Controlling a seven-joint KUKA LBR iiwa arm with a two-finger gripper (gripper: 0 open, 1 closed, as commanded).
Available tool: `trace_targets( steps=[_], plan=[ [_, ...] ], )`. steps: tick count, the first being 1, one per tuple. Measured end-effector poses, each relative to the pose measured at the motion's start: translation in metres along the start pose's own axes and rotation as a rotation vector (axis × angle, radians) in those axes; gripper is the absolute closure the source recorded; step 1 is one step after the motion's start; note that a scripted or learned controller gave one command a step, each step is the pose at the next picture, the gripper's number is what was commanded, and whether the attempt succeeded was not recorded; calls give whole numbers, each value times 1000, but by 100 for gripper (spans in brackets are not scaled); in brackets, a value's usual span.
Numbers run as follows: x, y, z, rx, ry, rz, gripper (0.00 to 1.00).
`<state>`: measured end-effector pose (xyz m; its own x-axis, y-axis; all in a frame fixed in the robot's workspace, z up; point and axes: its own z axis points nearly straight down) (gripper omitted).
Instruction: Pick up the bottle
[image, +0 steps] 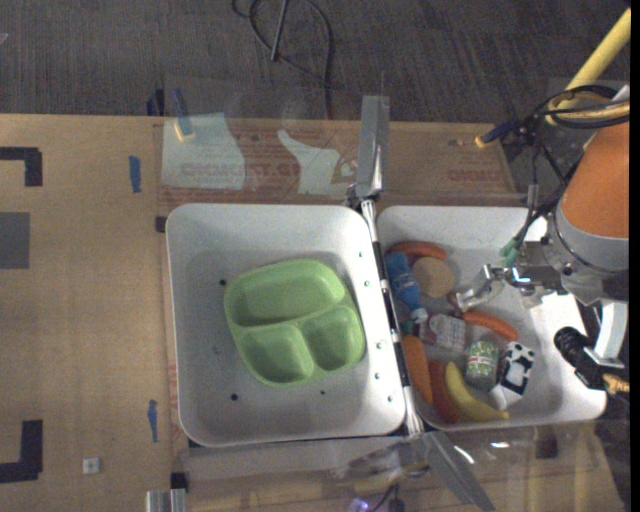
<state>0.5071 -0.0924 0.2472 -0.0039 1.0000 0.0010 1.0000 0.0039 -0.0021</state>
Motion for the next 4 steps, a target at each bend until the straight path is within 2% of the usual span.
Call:
trace_targets(
  steps=[1, 2, 3, 4],
  plan=[
    [-55, 140, 54, -4, -2, 83, 0],
    [-56, 142, 42, -9, -4, 83, 100],
    [-120, 160, -64, -5, -3, 353, 100],
    [-76, 160, -100, -5, -1, 777, 100]
  ],
)
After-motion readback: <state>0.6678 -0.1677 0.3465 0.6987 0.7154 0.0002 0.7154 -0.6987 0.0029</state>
